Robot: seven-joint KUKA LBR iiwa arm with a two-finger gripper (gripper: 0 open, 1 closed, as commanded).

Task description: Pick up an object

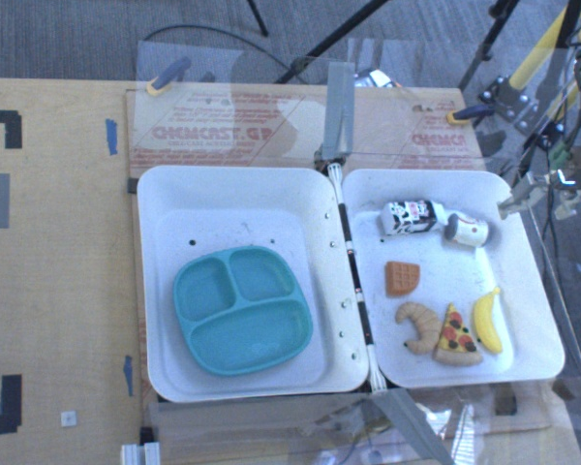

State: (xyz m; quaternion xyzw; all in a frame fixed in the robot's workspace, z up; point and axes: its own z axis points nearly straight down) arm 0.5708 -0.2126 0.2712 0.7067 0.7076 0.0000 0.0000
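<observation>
Looking down, camera view: two white bins sit side by side on a tan worktop (58, 279).
Left bin (160, 221): holds a teal divided plate (242, 308), lying flat towards the near side.
Right bin (528, 279): holds six small items.
Far row: a black-and-white cow-patterned bottle (410, 216) on its side, with a small white cup (467, 230) just beside it to the right.
Middle: an orange waffle square (402, 278), lying apart from the others.
Near row: a croissant (421, 325) touching a pizza slice (455, 337), with a banana (487, 322) just to the right.
Claw: cannot tell how it stands or whether it has hold of anything.
</observation>
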